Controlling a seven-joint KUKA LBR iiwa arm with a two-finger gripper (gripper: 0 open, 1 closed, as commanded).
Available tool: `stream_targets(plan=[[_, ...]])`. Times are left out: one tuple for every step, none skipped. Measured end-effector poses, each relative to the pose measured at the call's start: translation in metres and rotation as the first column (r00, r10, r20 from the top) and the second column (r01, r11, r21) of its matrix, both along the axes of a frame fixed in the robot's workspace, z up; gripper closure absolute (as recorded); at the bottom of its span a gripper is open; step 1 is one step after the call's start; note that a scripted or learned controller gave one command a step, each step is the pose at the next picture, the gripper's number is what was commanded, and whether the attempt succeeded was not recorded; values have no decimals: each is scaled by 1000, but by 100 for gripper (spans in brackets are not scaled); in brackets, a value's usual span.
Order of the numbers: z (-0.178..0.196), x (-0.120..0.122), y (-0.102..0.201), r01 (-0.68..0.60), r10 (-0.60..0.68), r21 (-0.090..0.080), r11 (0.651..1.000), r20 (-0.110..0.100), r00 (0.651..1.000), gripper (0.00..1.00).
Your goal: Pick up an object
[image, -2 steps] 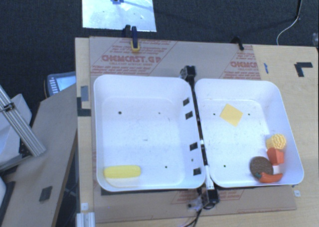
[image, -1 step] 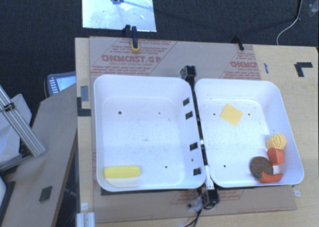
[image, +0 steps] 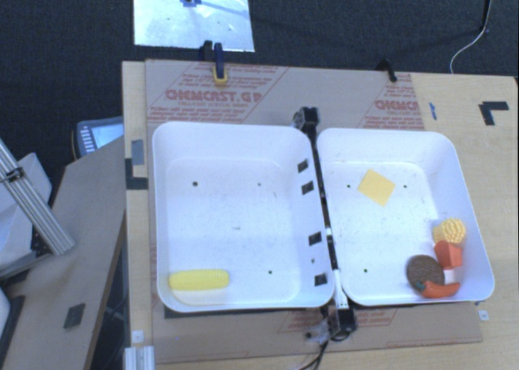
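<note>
— Looking down from the camera view, what would you go for?

— The long yellow piece (image: 199, 280), lying alone near the front wall of the left bin (image: 162, 198). Its long axis runs left to right across the view, with its ends towards the side walls.

— Risks?

— It sits close to that wall, so I judge a descent could clip the rim or roll it away. Whether my gripper is open or closed, I cannot tell.

One fixed camera looks down at a slant from above the worktop (image: 203, 88), far enough back to take in both white bins (image: 243, 137) side by side
</note>
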State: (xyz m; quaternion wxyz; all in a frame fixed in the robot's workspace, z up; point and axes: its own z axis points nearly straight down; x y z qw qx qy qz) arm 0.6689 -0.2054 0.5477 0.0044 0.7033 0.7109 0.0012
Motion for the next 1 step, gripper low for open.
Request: stream_targets(plan=[[11,0,1,-6,6,-1,1000,3,1000,100]])
